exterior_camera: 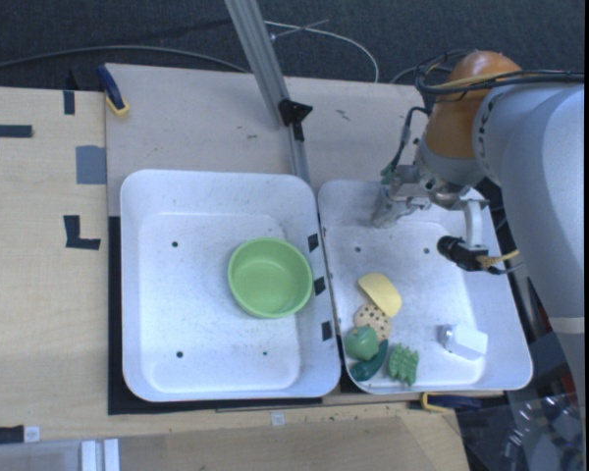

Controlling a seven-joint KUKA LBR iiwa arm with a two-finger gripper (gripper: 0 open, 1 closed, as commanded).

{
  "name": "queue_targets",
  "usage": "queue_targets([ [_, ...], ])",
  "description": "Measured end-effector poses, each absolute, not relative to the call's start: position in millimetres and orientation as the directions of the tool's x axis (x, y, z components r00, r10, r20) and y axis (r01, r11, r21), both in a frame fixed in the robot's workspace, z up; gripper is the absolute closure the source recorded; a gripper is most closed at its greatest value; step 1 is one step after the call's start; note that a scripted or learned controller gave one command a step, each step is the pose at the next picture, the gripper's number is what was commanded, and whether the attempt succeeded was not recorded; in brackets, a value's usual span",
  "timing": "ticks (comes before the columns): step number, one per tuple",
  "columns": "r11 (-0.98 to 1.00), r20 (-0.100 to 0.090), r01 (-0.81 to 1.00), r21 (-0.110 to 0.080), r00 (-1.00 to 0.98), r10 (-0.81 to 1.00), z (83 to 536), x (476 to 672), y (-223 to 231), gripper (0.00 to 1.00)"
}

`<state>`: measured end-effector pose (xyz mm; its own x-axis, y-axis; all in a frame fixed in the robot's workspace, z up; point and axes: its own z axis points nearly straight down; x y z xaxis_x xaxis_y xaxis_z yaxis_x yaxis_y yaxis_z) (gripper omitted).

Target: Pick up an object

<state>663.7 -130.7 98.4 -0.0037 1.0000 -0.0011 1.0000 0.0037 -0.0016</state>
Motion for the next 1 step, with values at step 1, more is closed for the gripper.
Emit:
queue_targets([
  [1,0.002,0.0,1.0,0.005,-0.002,1.0,161.5,665.0,-126.3,1.0],
])
